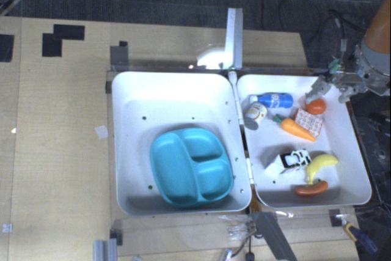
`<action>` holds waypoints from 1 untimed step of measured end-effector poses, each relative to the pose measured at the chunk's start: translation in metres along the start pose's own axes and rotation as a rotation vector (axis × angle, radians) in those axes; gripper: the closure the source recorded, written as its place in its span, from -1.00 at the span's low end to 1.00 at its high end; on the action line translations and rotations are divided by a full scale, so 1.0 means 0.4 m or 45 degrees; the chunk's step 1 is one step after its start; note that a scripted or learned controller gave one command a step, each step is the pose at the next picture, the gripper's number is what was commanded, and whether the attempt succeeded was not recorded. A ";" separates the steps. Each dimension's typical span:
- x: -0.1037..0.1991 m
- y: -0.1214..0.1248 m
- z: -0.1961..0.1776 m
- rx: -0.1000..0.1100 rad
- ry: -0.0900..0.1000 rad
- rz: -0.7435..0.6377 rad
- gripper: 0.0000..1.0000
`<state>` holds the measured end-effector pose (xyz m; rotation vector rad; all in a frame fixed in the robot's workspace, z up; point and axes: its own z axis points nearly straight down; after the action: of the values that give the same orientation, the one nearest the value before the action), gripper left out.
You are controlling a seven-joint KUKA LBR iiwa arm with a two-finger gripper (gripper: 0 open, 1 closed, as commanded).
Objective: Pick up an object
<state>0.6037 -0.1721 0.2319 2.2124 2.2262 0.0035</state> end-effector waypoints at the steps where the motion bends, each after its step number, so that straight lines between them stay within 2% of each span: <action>1: 0.086 0.002 0.328 -0.018 -0.003 -0.072 -1.00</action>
<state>0.6047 -0.1377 0.1008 2.1401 2.2796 0.0163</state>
